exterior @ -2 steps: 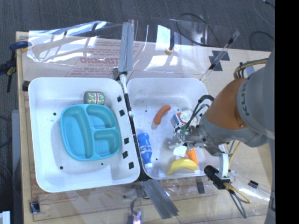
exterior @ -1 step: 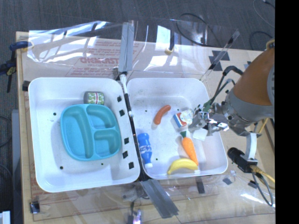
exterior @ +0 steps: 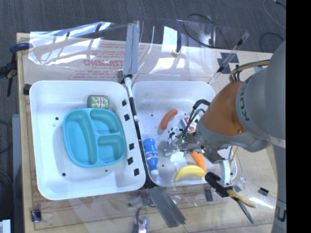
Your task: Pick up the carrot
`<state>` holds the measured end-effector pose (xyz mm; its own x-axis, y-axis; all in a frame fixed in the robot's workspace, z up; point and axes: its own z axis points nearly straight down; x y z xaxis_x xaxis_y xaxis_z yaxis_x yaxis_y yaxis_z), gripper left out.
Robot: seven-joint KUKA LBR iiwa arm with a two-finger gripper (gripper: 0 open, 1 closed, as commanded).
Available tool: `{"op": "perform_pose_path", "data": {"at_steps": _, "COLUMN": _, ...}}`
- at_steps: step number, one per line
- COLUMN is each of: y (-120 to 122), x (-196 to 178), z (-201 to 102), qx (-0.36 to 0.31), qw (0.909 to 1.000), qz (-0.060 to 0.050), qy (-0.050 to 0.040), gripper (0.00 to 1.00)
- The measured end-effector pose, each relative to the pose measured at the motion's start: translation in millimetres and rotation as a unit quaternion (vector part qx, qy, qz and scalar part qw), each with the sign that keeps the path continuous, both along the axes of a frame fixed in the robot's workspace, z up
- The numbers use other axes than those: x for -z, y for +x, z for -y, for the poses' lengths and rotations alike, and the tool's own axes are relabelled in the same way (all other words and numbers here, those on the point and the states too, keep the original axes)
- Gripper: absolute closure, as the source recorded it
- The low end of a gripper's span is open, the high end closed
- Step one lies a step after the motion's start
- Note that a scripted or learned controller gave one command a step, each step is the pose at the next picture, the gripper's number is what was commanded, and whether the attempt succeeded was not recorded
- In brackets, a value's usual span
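1. Arm reached in from the right of the camera view, grey w/ orange band above the wrist, bent down over the right bin.
2. Pincer sat low in the right bin, approx. mid-bin, amid dark wrist hardware & cables. Whether it was spread or pressed together: cannot tell, too cluttered & small.
3. Carrot lay in the right bin, just below-right of the pincer, partly under the wrist; short orange piece, tilted. Couldn't tell if anything touched it; not seen held.
4. Banana lay just below the carrot, near the bin's front wall, curved, touching or nearly touching the carrot.
5. Sausage, reddish-orange, lay tilted in the upper-middle of the right bin, apart from the pincer, up & left of it.
6. Blue bottle w/ white cap lay along the right bin's left wall, near the divider between bins.
7. Left bin held a turquoise divided tray, roughly centred, 3 compartments.
8. Small can, greenish label, lay on its side just above the tray's top edge.
9. Both bins sat side by side on the table, w/ clear plastic sheeting at the back.
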<state>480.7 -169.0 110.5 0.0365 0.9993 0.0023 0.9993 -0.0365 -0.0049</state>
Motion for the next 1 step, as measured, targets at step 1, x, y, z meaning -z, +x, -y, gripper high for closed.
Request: {"op": "perform_pose_path", "data": {"at_steps": 1, "y": 74.3, "x": 18.6, "z": 9.1, "qx": -0.136, "qw": 0.9907, "qz": 0.002, "qy": -0.0008, "gripper": 1.00}}
